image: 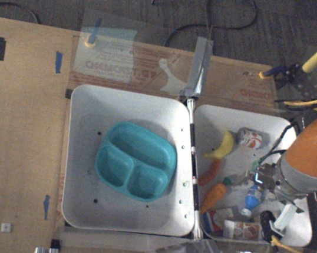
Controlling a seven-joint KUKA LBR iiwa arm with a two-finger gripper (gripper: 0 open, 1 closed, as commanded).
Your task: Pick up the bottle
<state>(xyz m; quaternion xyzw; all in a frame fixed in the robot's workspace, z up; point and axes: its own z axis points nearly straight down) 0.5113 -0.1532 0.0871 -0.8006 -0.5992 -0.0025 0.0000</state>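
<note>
The bottle [251,200] is small and clear with a blue label and a white cap. It lies in the right bin [210,119], near its middle right. My gripper [263,181] hangs right above the bottle's upper end, under the grey wrist and the orange band [314,152]. The wrist hides the spot where gripper and bottle meet, so I cannot tell whether they touch.
The right bin also holds a yellow banana [222,145], a silver and red can [250,137], a red pepper [210,171], an orange carrot [214,196] and a small carton [242,229]. A teal divided plate [135,161] lies in the left bin [88,118].
</note>
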